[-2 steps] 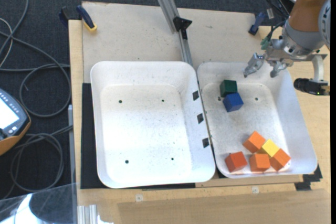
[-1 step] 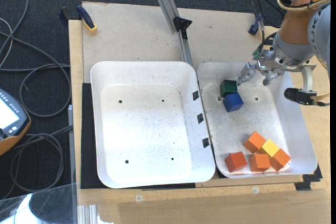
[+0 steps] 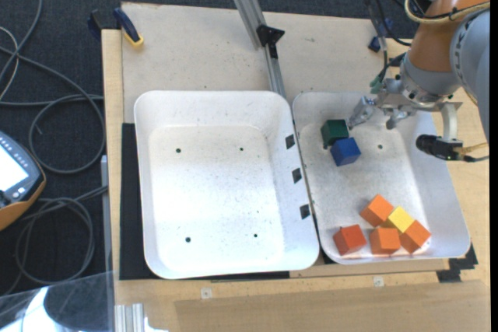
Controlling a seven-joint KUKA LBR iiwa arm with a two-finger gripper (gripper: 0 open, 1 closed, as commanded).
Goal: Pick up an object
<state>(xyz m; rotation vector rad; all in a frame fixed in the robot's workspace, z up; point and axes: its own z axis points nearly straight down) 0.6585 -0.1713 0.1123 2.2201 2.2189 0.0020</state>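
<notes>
Overhead, the worktop [image 3: 202, 50] carries two white bins; the left bin [image 3: 210, 183] beside the right bin [image 3: 436, 190]. The arm [image 3: 447, 35] hangs over the right bin's far end, its jaws [image 3: 379, 111] apparently spread, holding nothing. Just beside them sit a green block [image 3: 334, 130] touching a blue block [image 3: 345, 151]; orange and yellow blocks [image 3: 385, 228] cluster nearer.

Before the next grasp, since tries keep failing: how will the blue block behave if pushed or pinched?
The blue block looks rigid with flat faces, so it should slide, not roll. It seems to touch the green block, so a push may shift both. The hand hovers nearby.
</notes>
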